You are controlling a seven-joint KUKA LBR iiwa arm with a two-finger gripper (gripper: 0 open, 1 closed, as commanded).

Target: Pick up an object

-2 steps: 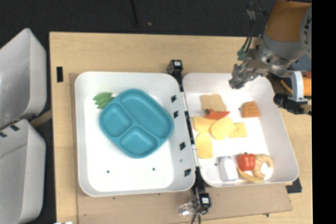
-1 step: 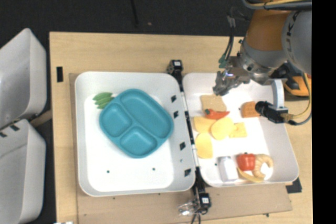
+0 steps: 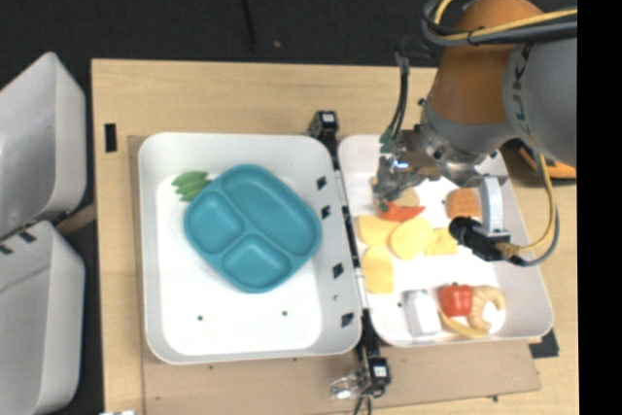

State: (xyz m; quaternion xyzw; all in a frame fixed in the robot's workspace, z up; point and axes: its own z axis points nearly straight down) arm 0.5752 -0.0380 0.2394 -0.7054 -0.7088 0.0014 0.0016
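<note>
Hovering end effector (image 3: 394, 182) — over red piece (image 3: 400, 208)

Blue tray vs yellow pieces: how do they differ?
The blue tray lies in the left bin; the yellow pieces lie in the right bin. The blue tray is one large item with three compartments; the yellow pieces are several small flat shapes, some overlapping. The gripper is above the yellow pieces, far from the blue tray. Both lie flat.

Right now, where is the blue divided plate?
The blue divided plate lies in the left bin, tilted, towards its upper middle, with a small green item at its upper left corner.
</note>
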